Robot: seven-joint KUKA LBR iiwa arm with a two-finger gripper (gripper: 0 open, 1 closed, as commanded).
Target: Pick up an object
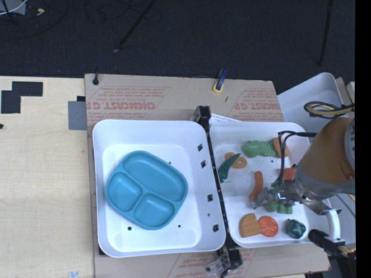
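1. One pincer (271, 200) is hanging low in the right bin (232, 133), arm coming in from the right; can't tell whether it's open, closed or gripping anything.
2. Nearest candidate: orange carrot-like piece (256, 187), lying just left of the pincer, long axis roughly upright in view, looking touching or nearly so.
3. Judgement: going for that one, I'd be centring over its middle and closing across the narrow width, not along its length; thin curved shape could be rolling out otherwise.
4. Just below the pincer: red round piece (268, 226) and tan waffle-like piece (249, 225), touching each other; dark teal lump (295, 229) sitting below-right.
5. Further, up-left: dark green pepper-like piece (227, 168); above: green-and-orange toy (262, 149).
6. Farthest left: blue divided plate (146, 188) sitting in the other bin (104, 132).
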